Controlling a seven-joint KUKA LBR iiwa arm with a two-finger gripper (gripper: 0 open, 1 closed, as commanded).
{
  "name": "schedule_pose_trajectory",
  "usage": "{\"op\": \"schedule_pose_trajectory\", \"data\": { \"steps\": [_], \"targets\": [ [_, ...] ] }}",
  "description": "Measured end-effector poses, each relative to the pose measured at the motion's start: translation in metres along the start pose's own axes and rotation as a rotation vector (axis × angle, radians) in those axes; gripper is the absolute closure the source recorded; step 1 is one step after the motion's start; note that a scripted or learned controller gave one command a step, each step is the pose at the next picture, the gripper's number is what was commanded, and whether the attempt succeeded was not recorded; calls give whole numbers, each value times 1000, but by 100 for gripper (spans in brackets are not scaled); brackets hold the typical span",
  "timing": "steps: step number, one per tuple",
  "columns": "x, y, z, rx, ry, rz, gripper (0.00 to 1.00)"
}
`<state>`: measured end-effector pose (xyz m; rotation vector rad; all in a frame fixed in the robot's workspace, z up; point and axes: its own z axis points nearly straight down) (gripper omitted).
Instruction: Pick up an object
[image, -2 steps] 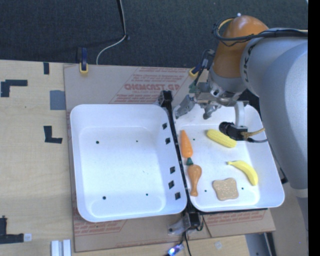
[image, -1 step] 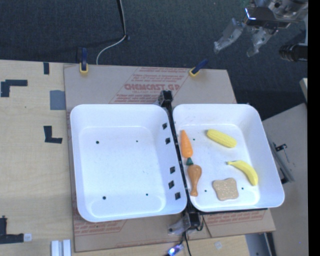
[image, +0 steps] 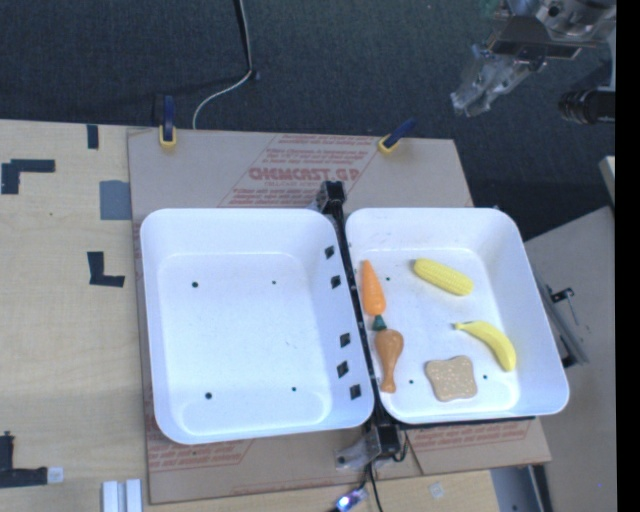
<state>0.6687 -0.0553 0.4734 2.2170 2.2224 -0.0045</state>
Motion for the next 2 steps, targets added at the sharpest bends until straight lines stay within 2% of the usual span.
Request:
{"op": "schedule_pose_trajectory", "data": {
  "steps": [1, 2],
  "targets": [
    [38, -62, 67, 10, 4, 0, 100],
    [54, -114, -9, -6, 5, -2, 100]
  ]
}}
